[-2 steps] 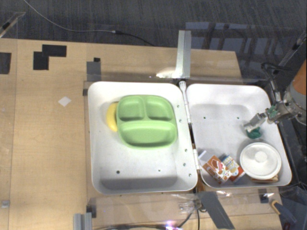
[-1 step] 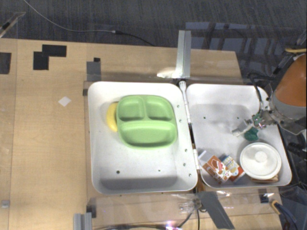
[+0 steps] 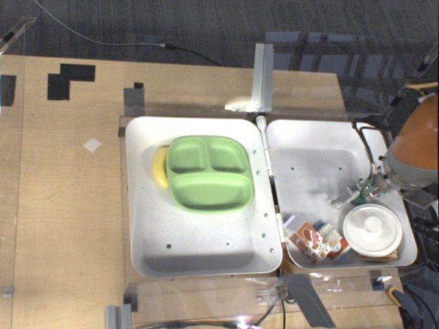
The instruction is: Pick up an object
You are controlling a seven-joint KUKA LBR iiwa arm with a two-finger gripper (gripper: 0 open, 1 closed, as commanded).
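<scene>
Objects in the right white bin (image 3: 309,142), a round white lidded container (image 3: 372,229) and a red-orange snack packet (image 3: 317,241), lie near its front edge, beside the hand (image 3: 362,192), whose grip I cannot tell.

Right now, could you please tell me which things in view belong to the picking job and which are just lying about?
Belonging to the job:
- gripper, low in the right bin
- white round container
- red snack packet

Just lying about:
- green divided plate in the left bin
- yellow object tucked under the plate's edge
</scene>
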